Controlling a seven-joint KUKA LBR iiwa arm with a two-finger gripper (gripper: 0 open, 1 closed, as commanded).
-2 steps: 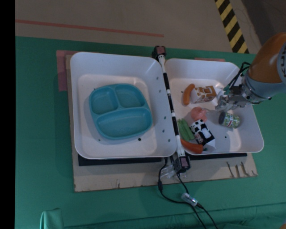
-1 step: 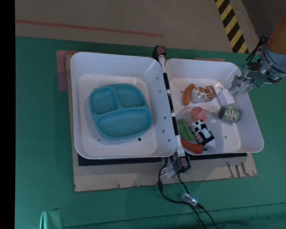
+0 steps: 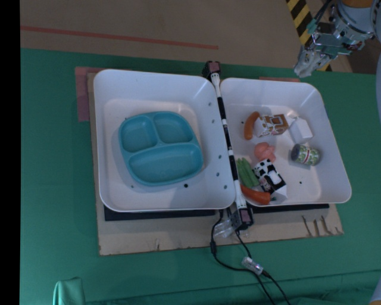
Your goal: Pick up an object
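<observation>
A teal divided plate lies in the left white bin, in the middle-left of the frame. The right white bin touches it along a hinge-like strip running down the centre. Both bins rest on a sheet of brown cardboard, which lies on a green cloth. A black cable trails from the strip's lower end toward the bottom edge. At the upper right, a yellow-and-black striped marking crosses the brown floor.
</observation>
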